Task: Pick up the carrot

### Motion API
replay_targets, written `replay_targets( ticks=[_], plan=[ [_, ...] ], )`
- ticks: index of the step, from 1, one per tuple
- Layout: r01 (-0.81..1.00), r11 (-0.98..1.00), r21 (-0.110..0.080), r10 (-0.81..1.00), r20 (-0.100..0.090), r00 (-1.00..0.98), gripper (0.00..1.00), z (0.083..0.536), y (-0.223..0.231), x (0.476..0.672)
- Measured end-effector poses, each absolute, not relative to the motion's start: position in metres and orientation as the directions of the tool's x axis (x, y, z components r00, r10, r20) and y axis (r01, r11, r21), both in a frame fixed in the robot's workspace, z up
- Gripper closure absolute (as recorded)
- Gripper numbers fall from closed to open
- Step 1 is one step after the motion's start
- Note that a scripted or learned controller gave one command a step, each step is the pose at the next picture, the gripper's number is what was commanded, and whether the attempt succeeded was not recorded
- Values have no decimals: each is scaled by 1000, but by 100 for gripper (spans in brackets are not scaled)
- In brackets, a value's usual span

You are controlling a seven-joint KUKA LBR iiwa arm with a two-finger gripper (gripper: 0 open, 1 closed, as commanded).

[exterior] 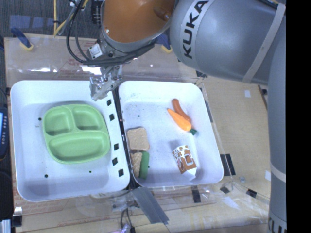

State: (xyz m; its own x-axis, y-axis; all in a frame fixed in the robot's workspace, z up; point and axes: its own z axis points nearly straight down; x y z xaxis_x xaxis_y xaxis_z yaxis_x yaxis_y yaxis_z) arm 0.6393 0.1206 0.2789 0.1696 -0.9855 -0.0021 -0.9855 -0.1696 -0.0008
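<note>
Big grey arm link and orange band fill my top right, closest to the lens. Below it the end effector (103,86) hangs over the far end of the divider between the two bins; can't tell if it's released or clenched. Carrot (181,120) lies flat in the right bin (160,89), upper right, beside a reddish sausage-like piece (180,107), well apart from the tool. Bread slice (137,138) and small carton (185,160) sit nearer me. Green divided plate (76,132) occupies the left bin (24,96). I judge the reach hasn't started.
</note>
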Motion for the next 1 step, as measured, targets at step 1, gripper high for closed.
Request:
replay_targets(
  ticks=[1],
  plan=[
    [-996, -93, 2, -996, -1, 93, 100, 257, 125, 608]
  ],
)
